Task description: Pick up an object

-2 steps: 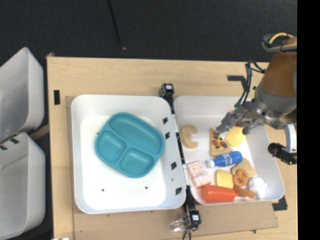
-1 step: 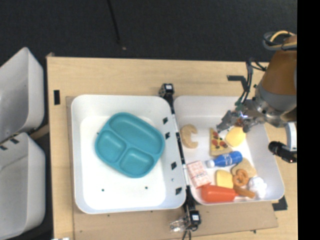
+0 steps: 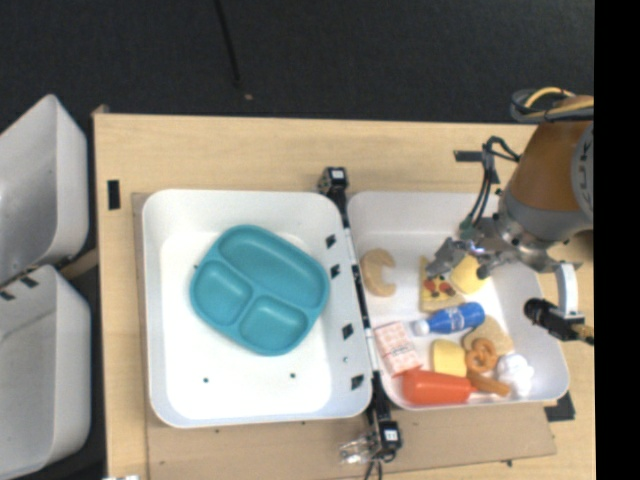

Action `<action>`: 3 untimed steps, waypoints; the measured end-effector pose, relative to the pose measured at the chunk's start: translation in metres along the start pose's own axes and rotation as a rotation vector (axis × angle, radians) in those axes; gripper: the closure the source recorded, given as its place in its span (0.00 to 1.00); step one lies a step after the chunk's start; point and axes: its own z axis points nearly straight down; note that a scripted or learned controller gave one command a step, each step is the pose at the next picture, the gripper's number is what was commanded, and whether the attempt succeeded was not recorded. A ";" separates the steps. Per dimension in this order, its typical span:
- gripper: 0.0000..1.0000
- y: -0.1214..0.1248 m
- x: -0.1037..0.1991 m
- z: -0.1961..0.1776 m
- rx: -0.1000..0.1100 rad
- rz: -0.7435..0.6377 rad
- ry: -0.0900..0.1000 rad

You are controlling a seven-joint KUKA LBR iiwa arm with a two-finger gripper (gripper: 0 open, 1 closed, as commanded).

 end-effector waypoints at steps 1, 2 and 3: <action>0.00 -0.001 -0.001 0.056 0.001 0.001 0.001; 1.00 0.002 -0.002 0.042 -0.007 0.005 -0.001; 1.00 -0.004 -0.001 -0.015 -0.009 0.002 -0.001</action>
